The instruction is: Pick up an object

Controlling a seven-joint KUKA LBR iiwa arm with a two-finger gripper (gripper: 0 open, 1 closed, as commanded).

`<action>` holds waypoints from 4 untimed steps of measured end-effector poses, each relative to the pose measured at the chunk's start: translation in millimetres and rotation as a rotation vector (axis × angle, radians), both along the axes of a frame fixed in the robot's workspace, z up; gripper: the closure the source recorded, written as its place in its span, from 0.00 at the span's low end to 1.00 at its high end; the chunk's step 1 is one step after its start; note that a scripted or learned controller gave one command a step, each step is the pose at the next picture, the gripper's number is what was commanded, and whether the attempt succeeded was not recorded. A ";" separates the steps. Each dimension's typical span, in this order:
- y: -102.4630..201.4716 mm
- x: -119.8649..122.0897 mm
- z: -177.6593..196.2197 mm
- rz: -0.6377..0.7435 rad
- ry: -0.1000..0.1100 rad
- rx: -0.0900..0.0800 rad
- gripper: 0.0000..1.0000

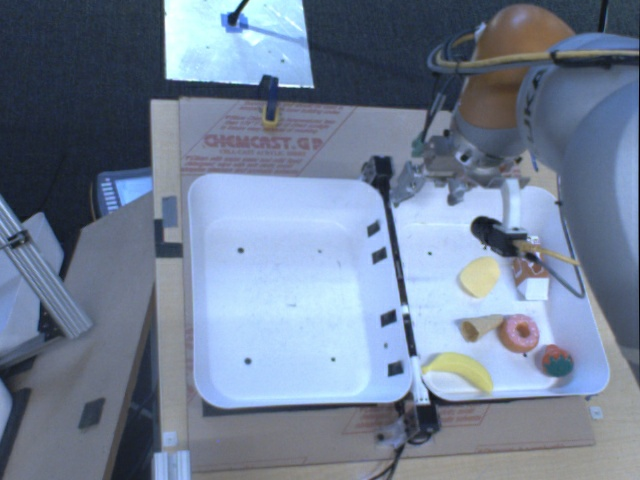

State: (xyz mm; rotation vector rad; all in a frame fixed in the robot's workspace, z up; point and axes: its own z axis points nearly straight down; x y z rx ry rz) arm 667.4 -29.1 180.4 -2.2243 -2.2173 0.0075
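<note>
The claw point(437, 180) hangs over the far end of the right bin point(440, 298). I cannot tell whether it is open or closed, and I see nothing in its grip. A banana point(460, 371), cone point(481, 326), donut point(519, 333) and yellow slice point(480, 276) lie in that bin's near half, apart from the claw.

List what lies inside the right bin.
In the right bin: a banana, a cone, a pink donut, a yellow slice, a red-green piece and a brown-white block. The arm hides its far right corner.
</note>
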 end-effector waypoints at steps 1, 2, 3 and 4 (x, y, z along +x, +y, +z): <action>-7.4 1.6 9.6 0.003 -0.006 0.002 0.00; 75.8 2.7 97.6 0.015 -0.015 0.005 0.00; 141.6 1.4 291.6 0.014 -0.026 0.007 0.00; 173.1 -0.3 152.9 0.011 0.007 0.002 0.00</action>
